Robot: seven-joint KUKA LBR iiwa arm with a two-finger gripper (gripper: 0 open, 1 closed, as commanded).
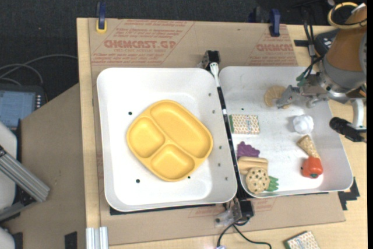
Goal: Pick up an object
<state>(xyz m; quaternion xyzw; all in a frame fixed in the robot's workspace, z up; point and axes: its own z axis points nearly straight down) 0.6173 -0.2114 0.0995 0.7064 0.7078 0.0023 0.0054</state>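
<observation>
You have the gripper up near the far edge of the right bin. You cannot tell from here how its claw is set. The closest thing to grab is the tan cookie, lying flat just to the claw's left, maybe touching it. It looks round and crumbly. A little nearer to you sits a white ball, soft and lumpy like crumpled paper. Past that lies a cone, then a shiny red pepper. A small printed card lies flat near the bin's left wall. The left bin holds a smooth yellow plate with three dips.
</observation>
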